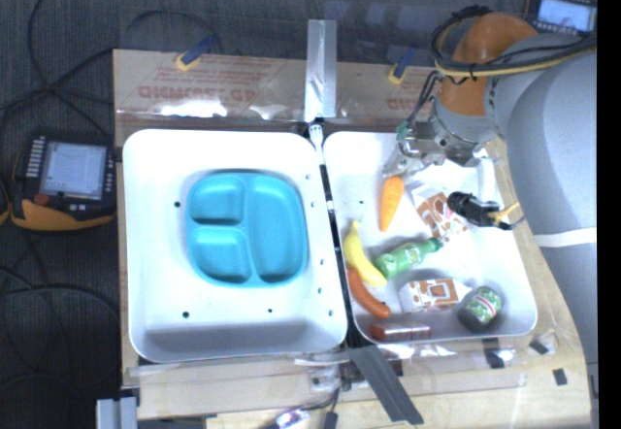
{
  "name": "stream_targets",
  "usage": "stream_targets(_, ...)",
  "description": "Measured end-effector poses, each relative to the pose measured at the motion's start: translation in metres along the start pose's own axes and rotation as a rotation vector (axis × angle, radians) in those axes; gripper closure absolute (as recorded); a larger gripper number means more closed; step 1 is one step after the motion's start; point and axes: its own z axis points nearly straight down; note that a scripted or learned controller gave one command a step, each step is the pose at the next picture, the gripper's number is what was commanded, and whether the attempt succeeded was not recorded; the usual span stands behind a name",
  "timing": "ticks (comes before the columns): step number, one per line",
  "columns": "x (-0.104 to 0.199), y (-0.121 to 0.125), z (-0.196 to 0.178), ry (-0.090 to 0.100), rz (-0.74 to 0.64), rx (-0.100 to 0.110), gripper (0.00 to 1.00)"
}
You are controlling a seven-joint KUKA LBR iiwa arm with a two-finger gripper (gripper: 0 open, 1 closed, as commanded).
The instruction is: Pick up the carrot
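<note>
Orange is the first thing I am spotting: the carrot [389, 201] is lying in the right bin [519, 267], near its top left part, with its fat end up and its thin tip pointing down. I am looking down on both bins from above. My arm [558, 155] is reaching in from the right, and its orange band [482, 44] is showing above the wrist. The gripper [415, 148] is hanging over the top of the right bin, just above and a bit right of the carrot's fat end. I am not seeing its tips well enough, so how wide it is set, or whether it is touching the carrot, is something I cannot tell.

Other toys are sharing that bin. A banana [361, 259] is lying below the carrot by the left wall, and a hot dog [368, 296] is sitting just under it. A green bottle [409, 255] is lying in the middle. A small box [433, 294] and a dark can [481, 307] are resting near the bottom right.

A blue tray [245, 228] is sitting in the middle of the left bin [155, 315]. A screen pad [66, 175] is lying on the floor, left of the bench.
</note>
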Motion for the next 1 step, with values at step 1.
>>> stream_targets(1,0.0941,-0.0061,-0.0919,0.002,-0.158,0.015,1.0)
